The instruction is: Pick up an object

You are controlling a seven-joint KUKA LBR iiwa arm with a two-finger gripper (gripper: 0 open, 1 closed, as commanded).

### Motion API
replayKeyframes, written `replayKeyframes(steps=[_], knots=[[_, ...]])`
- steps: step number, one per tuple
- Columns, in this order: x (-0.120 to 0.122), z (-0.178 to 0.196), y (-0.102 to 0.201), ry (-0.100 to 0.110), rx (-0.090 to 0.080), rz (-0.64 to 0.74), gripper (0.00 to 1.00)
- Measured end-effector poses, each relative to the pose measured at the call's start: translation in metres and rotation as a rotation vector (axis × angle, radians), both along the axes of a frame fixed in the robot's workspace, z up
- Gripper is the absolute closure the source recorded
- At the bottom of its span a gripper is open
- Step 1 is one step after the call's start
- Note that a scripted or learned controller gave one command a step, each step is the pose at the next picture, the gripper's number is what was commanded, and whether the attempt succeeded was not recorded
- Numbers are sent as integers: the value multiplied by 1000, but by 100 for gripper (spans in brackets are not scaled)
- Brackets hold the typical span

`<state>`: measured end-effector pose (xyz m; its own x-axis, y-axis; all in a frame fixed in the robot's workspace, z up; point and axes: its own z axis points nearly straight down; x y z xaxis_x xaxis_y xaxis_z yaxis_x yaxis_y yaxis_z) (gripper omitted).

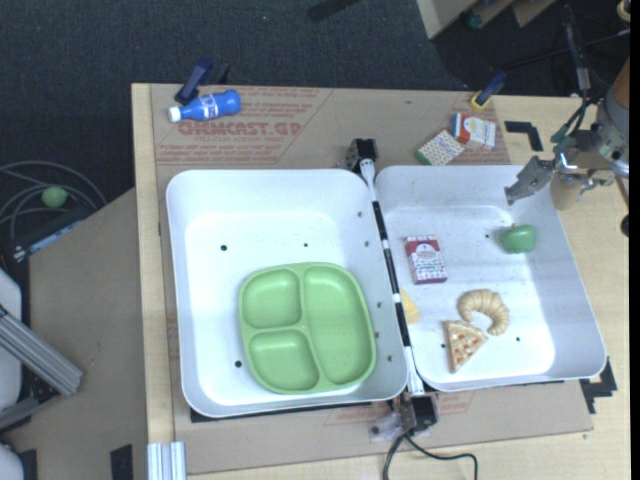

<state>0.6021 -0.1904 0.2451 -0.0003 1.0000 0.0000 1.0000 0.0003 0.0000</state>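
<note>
The right bin (560, 298) holds several small items. A small red box (426, 259) lies near its left wall, and a green rounded item (517, 237) rests toward the far right. A croissant (485, 308) and a pizza slice (462, 344) lie near the front. A yellow piece (409, 310) sits against the divider between the bins. My gripper (540, 180) hangs over the right bin's far right corner, just above and right of the green item, with nothing seen in it.
The left bin (200, 228) holds a green divided plate (305, 326). On the bench behind the bins lie a blue and white bottle (205, 107) and small cartons (458, 140). The arm (605, 138) enters from the right edge.
</note>
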Motion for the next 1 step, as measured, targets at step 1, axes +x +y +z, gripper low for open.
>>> replayKeyframes(steps=[1], knots=[[-34, -101, 46, 3, 1, 0, 0]])
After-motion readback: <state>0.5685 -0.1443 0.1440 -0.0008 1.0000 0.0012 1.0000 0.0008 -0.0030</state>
